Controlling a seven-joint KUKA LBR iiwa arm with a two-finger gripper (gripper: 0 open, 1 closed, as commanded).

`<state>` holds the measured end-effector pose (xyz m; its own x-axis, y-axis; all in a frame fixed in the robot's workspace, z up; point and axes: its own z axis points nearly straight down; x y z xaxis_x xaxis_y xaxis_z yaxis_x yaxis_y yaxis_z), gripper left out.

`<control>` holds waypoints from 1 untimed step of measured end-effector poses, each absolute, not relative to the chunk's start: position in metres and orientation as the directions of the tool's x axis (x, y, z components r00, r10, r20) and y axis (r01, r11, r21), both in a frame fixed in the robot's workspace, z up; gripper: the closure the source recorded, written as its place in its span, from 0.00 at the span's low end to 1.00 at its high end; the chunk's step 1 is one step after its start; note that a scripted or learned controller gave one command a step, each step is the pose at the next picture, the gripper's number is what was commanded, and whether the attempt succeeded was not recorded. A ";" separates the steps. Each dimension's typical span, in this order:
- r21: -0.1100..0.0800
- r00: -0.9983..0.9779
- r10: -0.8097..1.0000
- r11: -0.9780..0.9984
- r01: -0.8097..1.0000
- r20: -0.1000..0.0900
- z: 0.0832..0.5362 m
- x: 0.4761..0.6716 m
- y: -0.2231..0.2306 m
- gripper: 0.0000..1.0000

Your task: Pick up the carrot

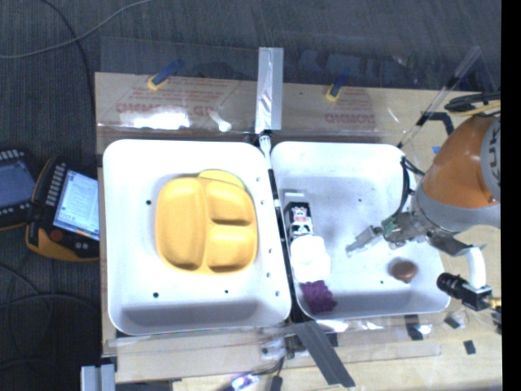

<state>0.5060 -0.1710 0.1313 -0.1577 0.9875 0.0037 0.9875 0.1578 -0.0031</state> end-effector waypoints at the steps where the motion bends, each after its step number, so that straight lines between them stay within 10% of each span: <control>1: -0.003 -0.116 0.993 0.116 0.993 0.001 0.135 0.485 -0.161 0.00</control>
<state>0.4848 -0.1612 0.1346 -0.1161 0.9932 0.0014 0.9932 0.1161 -0.0031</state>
